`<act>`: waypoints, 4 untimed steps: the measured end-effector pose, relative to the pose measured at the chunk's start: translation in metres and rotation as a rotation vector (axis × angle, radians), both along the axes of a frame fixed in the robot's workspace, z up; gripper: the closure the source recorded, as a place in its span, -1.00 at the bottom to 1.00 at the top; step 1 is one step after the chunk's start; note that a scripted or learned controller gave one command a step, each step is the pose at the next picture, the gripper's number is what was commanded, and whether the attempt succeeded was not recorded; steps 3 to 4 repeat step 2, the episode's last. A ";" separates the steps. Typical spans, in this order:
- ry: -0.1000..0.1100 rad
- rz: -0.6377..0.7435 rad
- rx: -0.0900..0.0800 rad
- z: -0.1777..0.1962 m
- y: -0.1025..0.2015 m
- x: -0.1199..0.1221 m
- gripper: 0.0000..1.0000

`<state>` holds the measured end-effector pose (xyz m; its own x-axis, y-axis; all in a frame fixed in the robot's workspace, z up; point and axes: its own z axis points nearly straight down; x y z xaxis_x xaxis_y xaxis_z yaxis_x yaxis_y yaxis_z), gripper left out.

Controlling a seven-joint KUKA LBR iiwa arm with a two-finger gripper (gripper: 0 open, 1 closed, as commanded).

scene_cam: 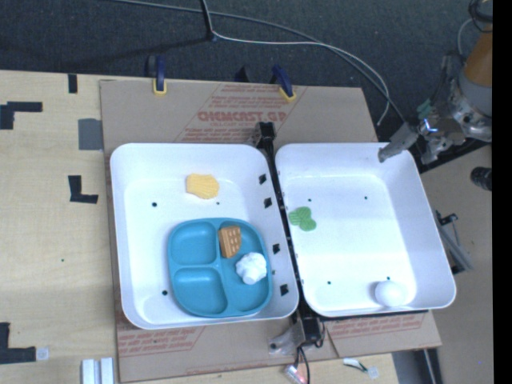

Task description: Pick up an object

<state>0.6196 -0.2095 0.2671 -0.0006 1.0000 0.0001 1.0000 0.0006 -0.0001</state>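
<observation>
My gripper [398, 145] sits at the upper right of the frame, just over the upper right corner of the right bin [416, 214], and from this slant I cannot tell how it is set; nothing shows in it. I judge this the very start of the pick: I am at the edge, not yet over any object. Closest to me in the right bin is the white ball [391, 293] at the lower right, close to the bin wall, and the small green piece [302, 219] near the left wall of that bin. Further out, in the left bin [132, 214], a yellow piece [202, 186] lies on the bare floor above the blue divided plate [192, 282], which carries a tan waffle-like piece [230, 241] in its upper right compartment and a white lump [251, 268] across the divider below it. Next I need to choose one target, move over it and come down; the green piece looks the freest.
</observation>
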 end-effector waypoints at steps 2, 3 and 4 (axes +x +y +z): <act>-0.006 0.002 -0.001 -0.091 0.080 -0.064 -1.00; -0.006 0.002 -0.001 -0.091 0.080 -0.064 -1.00; -0.006 0.002 -0.001 -0.091 0.080 -0.064 -1.00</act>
